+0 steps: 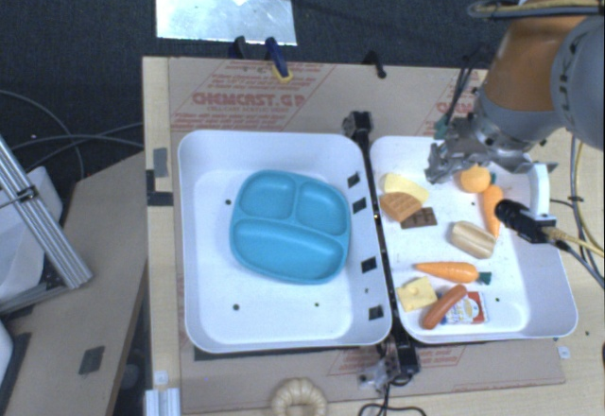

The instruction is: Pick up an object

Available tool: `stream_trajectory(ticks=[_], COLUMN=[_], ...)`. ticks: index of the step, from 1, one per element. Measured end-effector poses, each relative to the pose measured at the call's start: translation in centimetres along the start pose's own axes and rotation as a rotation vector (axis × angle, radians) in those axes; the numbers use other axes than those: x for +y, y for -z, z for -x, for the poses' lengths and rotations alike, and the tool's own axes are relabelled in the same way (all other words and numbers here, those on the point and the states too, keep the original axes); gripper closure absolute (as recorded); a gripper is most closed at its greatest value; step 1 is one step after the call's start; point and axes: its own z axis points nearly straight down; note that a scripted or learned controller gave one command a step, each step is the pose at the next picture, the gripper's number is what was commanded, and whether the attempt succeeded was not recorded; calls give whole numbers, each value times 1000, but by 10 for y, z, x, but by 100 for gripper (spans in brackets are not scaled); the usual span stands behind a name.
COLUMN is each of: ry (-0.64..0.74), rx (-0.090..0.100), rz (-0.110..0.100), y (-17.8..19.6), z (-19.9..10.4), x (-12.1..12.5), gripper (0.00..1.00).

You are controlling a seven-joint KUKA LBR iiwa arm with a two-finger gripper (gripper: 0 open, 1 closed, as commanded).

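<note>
The right bin (546,310) holds several toy foods. Among them are an orange ball (475,180), a yellow cheese wedge (406,185), a brown biscuit (400,206) and a dark chocolate piece (420,217). A beige roll (472,238), two carrots (491,208) (447,270), a yellow cube (416,293) and a sausage (442,305) lie nearer the front. My gripper (441,164) hangs over the bin's back part, just left of the orange ball and right of the cheese wedge. I see nothing held in it.
The left bin (208,310) carries a blue divided plate (291,224). A black divider (371,216) runs between the bins. A red and white packet (467,312) lies under the sausage. The arm (534,64) comes in from the upper right.
</note>
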Motion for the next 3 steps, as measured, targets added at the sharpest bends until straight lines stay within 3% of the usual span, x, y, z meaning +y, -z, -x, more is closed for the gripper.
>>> stream_trajectory(ticks=[3], ry=[-10], rx=[-2], rz=[-2], y=[2], z=[11], x=[-4], gripper=[100])
